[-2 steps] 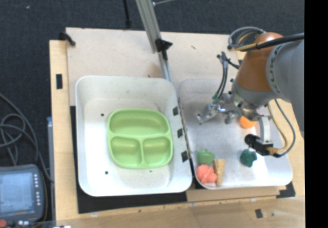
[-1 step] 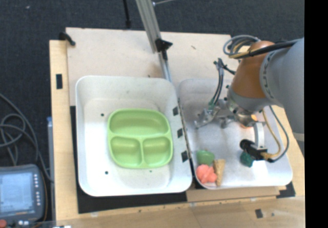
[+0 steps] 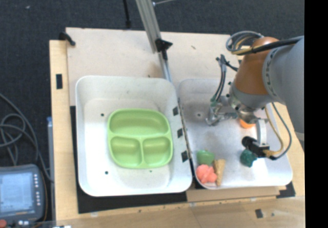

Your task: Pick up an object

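My gripper (image 3: 217,116) hangs low over the upper middle of the right bin (image 3: 192,94), under the grey arm with its orange band (image 3: 251,76). No object is visible directly under it. A small orange piece (image 3: 247,124) lies just to its right, partly hidden by the wrist. A teal object (image 3: 247,158) sits lower right, next to a black cable end. In the bin's near left corner lie a green object (image 3: 205,157), a pink object (image 3: 206,173) and a tan cone (image 3: 220,170), close together.
The left bin (image 3: 92,94) holds a light green divided plate (image 3: 139,138). A slanted metal pole (image 3: 148,14) rises from between the bins at the back. Cables loop around the wrist on the right.
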Robot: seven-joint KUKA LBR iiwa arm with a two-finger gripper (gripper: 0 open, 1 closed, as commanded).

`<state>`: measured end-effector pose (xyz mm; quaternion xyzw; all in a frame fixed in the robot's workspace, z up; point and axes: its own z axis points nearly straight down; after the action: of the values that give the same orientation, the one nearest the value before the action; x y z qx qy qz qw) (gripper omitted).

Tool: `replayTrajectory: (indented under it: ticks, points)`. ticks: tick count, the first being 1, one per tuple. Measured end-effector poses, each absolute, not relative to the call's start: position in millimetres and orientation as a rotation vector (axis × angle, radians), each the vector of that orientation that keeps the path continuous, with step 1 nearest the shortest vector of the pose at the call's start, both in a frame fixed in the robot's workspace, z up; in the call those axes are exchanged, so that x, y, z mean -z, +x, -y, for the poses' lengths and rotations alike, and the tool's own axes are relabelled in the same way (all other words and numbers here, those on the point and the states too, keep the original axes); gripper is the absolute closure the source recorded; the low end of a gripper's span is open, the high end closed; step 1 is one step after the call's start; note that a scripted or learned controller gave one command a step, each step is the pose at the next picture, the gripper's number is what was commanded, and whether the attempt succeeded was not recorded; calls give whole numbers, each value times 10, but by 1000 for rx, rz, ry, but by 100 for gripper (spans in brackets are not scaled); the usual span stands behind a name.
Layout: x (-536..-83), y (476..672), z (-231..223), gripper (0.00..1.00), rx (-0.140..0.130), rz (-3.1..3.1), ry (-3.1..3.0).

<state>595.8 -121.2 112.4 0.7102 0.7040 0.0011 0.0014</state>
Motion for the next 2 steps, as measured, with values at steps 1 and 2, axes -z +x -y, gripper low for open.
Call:
replayTrajectory:
  ticks: [1,2]
  points:
    - [-1742,5954,1157,100,-7,-2220,2214]
    - [-2289,5972,1172,100,-7,-2220,2213]
